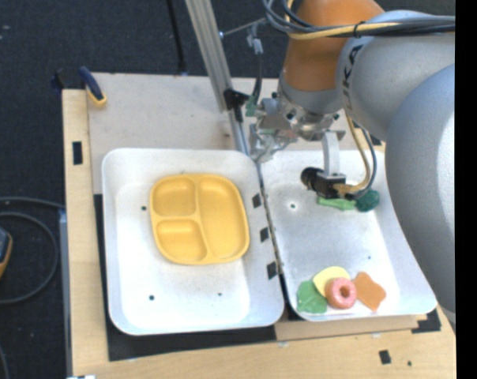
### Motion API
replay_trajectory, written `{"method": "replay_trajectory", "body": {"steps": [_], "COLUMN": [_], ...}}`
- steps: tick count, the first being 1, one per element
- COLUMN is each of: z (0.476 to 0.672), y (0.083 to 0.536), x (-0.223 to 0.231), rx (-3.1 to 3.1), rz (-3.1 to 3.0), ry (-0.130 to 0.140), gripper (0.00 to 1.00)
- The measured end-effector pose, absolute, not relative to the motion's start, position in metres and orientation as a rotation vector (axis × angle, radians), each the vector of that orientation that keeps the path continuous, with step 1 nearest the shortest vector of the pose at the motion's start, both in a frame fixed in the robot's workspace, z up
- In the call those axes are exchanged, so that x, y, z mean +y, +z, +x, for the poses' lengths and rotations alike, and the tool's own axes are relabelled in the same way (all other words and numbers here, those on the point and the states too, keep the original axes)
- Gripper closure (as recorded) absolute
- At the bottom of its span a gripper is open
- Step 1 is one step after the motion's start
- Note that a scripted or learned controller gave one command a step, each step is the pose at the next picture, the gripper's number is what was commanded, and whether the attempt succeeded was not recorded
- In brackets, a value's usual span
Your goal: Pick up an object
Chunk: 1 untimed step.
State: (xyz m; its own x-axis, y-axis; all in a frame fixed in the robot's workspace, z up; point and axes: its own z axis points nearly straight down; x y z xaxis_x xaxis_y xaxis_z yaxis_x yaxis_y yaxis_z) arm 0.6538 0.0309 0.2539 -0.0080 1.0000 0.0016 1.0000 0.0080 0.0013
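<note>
Pale bench below me bears two white bins side by side. In the left bin (120, 310) lies a yellow divided plate (199, 218). The right bin (400, 255) has a green tool (343, 204) near its far side and, at its near edge, a green piece (309, 298), yellow piece (330, 275), pink ring (342, 293) and orange piece (371, 290) huddled together. My gripper (264, 145) hangs over the far end of the divide between the bins; I cannot tell whether it is open or closed. Every object lies in a bin, so I judge the pick not yet made: choosing, descending, closing and lifting all remain
</note>
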Motion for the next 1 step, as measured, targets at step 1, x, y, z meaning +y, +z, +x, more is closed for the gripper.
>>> {"method": "replay_trajectory", "body": {"steps": [1], "z": [0.6513], "y": [0.2395], "x": [0.0845], "rx": [-2.229], "rz": [-2.212], "ry": [0.0], "gripper": [1.0]}}
